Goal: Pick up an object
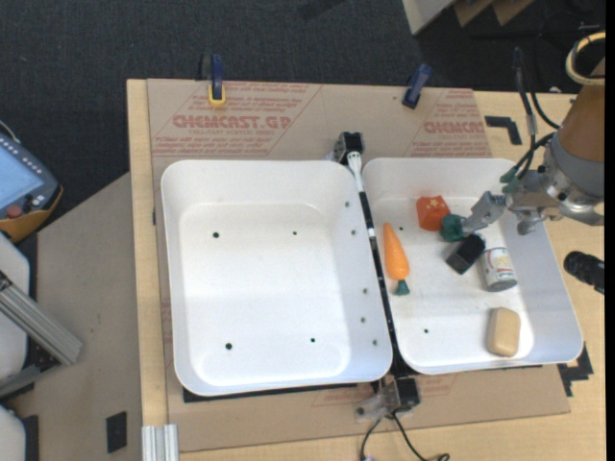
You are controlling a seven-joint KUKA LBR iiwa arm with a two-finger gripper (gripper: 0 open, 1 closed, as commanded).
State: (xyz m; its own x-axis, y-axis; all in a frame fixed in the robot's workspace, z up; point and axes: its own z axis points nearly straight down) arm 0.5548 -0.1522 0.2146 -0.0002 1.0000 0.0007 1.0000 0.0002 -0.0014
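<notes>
Fingers: one grey finger is seen reaching leftward and down from the wrist; whether the pair is wide or narrow cannot be told, and nothing is seen held between them.
Gripper: placed low over the upper middle of the right bin, with its tip just beside the teal object.
Arm: entered from the right, its grey wrist set over the right bin's upper right corner.
Teal object: found in the right bin, touching or nearly touching the lower right side of the orange-red block.
Black block: laid tilted just below the teal object, close to the small can.
Small can: laid on its side, right of the black block.
Toy carrot: laid lengthwise along the right bin's left wall, its green end pointed toward the near edge.
Beige block: set near the right bin's near right corner, apart from the others.
Left bin: placed beside the right bin, the two rims touching along the middle.
Bench: covered with a brown printed board, on whose far edge two blue clamps are fixed.
</notes>
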